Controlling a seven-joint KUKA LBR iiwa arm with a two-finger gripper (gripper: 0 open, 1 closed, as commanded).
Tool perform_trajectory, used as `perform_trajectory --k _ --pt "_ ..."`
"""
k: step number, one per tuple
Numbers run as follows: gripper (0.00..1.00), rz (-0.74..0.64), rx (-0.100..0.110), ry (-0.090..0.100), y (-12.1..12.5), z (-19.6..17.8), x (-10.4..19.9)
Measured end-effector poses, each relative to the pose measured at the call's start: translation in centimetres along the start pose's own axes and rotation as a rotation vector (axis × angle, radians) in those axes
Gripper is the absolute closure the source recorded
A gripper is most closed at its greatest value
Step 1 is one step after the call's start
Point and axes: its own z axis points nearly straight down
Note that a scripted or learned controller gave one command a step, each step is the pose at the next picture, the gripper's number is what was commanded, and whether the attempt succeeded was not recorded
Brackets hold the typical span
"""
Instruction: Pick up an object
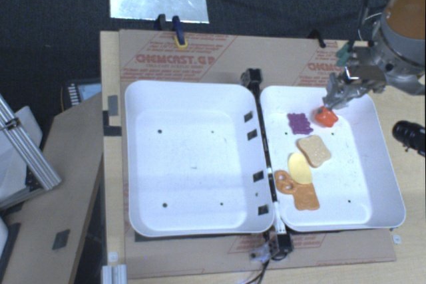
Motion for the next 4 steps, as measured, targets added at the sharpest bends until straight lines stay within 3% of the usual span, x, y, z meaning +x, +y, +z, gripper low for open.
perform_trajectory --k 1,2,3,4 --pt "1.0 0.0 -0.02 0.001 -0.2 -10.8 7.1" --pt "1.0 0.016 0.01 -0.004 -1.9 9.5 2.4" --pt "1.0 0.005 -0.02 0.0 -0.2 -1.7 7.2" --pt "1.0 0.002 -0.013 0.001 0.0 -6.5 13.1"
